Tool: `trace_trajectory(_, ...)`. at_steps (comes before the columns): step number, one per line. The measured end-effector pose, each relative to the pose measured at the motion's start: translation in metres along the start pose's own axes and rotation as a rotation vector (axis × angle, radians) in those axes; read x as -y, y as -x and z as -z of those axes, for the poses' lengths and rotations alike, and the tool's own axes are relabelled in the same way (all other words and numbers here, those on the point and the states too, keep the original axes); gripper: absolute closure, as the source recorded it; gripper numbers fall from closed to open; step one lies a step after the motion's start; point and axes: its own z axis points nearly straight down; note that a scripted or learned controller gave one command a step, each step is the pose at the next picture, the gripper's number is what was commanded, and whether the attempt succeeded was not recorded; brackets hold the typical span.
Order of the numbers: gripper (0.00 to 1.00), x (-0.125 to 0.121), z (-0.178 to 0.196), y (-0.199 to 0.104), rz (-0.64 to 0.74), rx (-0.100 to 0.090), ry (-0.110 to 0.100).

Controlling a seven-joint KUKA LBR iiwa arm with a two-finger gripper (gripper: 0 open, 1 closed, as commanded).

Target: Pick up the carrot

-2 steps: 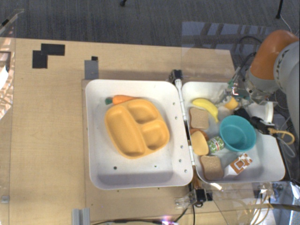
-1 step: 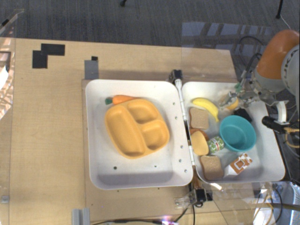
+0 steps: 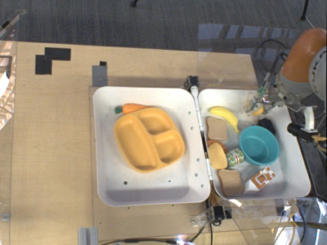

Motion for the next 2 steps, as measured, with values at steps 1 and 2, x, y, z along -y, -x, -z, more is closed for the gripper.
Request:
trace_trajectory(1, 1.0, 0.031, -0.015, -0.08, -0.323, -0.003, -0.007)
trace_trajectory(2, 1.0, 0.089, -0.013, -0.013, -0.163, -0.005, -0.001)
